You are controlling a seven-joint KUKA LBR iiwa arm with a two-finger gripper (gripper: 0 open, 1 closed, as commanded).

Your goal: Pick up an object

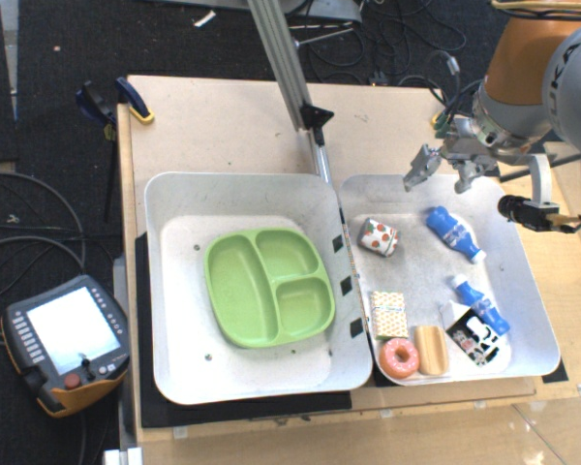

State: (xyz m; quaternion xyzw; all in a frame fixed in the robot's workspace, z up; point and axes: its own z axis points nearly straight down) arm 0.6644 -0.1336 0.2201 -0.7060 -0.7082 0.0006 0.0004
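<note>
A handheld control pad (66,342) with a pale screen lies on the dark floor at far left, its cable looping away behind it. On the wooden bench (223,124) a blue-and-yellow clamp (131,100) grips the far left corner. The left white bin (174,221) holds a green divided plate (269,286) with three compartments, set near the bin's middle. A slanted metal pole (281,51) crosses the bench from the top and ends at the seam between the two bins.

The right white bin (528,289) carries the objects on offer. A small white cup with red spots (379,237) lies on its side near the bin's left wall. Closer to the front, a checkered waffle (388,311) sits just above a pink-frosted doughnut (399,356), with a tan bread roll (431,349) just beside the doughnut. Toward the bin's centre a blue bottle (453,232) lies tilted, and a second, smaller blue bottle (478,303) lies nearer the front, just beside a black-and-white packet (473,337).

The grey-and-orange arm (533,56) reaches in from the right, its gripper (447,170) hovering above the far edge of the right bin, well apart from every object. Its fingers (418,170) are spread, with nothing between them.
</note>
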